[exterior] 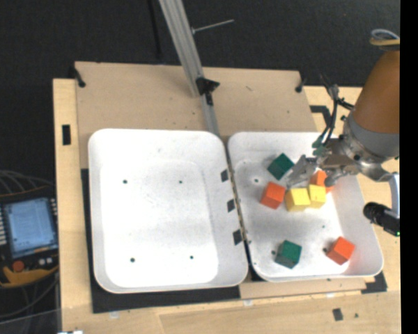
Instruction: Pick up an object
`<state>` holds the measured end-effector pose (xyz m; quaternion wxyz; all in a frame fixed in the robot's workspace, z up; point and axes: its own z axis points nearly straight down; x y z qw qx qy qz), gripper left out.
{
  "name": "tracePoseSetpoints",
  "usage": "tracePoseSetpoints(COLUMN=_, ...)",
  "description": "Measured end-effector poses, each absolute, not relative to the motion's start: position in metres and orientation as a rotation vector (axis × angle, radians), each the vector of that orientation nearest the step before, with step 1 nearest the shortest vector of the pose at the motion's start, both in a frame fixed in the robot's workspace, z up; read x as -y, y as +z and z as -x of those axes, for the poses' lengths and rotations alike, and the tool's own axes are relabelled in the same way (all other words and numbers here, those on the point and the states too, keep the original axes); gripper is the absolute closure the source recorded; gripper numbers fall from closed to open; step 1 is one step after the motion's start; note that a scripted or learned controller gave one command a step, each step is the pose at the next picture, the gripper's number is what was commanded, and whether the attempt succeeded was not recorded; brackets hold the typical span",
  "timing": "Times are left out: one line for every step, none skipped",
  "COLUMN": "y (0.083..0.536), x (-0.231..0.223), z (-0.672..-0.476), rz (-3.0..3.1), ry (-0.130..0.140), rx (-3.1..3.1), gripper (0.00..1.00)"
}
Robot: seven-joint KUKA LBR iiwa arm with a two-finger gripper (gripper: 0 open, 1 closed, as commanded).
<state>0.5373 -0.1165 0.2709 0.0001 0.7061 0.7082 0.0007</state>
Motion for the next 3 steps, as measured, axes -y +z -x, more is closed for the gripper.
tracePoseSetpoints(y=0.271, x=0.117, z=-0.537, rz=-2.221, ry=0.003, rx=-2.22, gripper=0.0)
tracePoseSetpoints(y=0.225, x=0.123, z=-0.543, rz=-2.225, ry=-0.007, rx=-2.22, gripper=0.0)
tracePoseSetpoints(y=0.162, x=0.126, z=-0.543, rz=-2.225, ry=-0.007, rx=-2.221, gripper=0.0)
